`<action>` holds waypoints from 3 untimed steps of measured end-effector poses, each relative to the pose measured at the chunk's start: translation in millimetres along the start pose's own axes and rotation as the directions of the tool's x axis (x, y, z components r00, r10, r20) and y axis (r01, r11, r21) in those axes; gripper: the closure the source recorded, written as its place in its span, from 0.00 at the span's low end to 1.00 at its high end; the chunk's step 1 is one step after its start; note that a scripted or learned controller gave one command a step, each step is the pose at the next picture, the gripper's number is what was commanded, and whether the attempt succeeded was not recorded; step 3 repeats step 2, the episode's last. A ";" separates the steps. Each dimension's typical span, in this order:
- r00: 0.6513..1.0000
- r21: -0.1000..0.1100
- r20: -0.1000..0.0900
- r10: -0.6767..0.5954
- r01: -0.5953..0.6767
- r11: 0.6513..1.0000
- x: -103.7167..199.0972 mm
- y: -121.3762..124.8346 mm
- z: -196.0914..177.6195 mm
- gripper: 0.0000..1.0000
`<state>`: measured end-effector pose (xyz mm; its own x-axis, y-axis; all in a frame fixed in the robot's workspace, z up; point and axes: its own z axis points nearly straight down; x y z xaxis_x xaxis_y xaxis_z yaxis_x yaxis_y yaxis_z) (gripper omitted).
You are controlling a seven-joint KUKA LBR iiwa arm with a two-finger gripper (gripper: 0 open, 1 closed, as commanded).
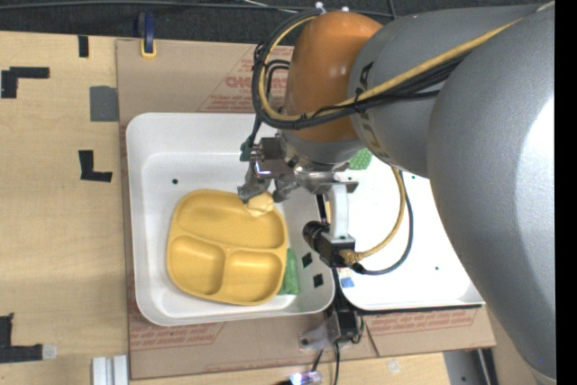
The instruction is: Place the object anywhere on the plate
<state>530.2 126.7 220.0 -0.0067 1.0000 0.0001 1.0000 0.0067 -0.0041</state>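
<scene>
Reaching in from the right of the camera view, my end effector (pixel 260 187) hung low over the left shallow white plastic bin (pixel 144 158), at the upper right rim of the yellow moulded plate with three compartments (pixel 227 246). A small pale yellow object (pixel 261 204) sat directly beneath the metal tip, touching or overlapping the plate's upper right edge; I could not tell whether it was pinched or simply lying there, and the state of the tip could not be read from this angle. The plate lay flat in the lower half of the left bin, its large compartment toward the top and two smaller ones below. A green strip-like item (pixel 290 273) stood just beside the plate's right edge, against the bin wall. Another green item (pixel 361 160) peeked out from under my arm near the wall between the bins. The right white bin (pixel 424 284) was largely covered by my grey arm and its orange band (pixel 326 68). Both bins rested on the brown cardboard-covered surface (pixel 180 77).
</scene>
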 end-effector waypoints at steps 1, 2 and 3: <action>1.000 -0.002 -0.001 0.000 0.000 1.000 39.4 -9.2 -11.0 1.00; 1.000 -0.002 0.001 0.003 -0.003 1.000 37.0 -8.8 -10.5 0.00; 1.000 -0.002 0.001 0.003 -0.003 1.000 37.0 -8.8 -10.5 0.00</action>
